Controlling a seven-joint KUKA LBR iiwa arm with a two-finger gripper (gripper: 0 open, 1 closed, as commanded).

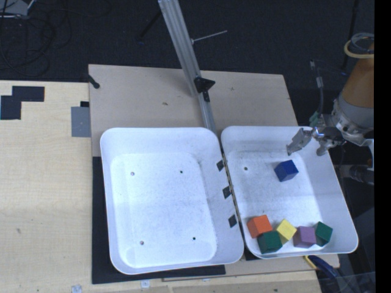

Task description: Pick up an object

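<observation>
The task is at its beginning, as far as one can judge: no object is lifted yet. The grey arm with the orange band [359, 84] reaches in from the right side, and its two-finger gripper [310, 142] hangs above the upper right part of the right shallow white bin [349, 224]. The fingers stand apart from each other — the gripper is open, and nothing is seen between them. The nearest object is a small blue cube [286, 170], which lies on the bin floor just beside and below the gripper in the view, but not between the fingers; whether the gripper is high above it or already low, I cannot tell from this slanted view. The other objects lie together along the near edge of the same bin: an orange cube [259, 225], a dark green cube [269, 242], a yellow cube [286, 229], a purple cube [303, 235] and a second green cube [323, 232]. These are well apart from the gripper. The left shallow white bin [110, 163] has no objects. What is left, in my judgement, is almost everything — to come down over one cube, probably the blue one, to close on it and to raise it.
</observation>
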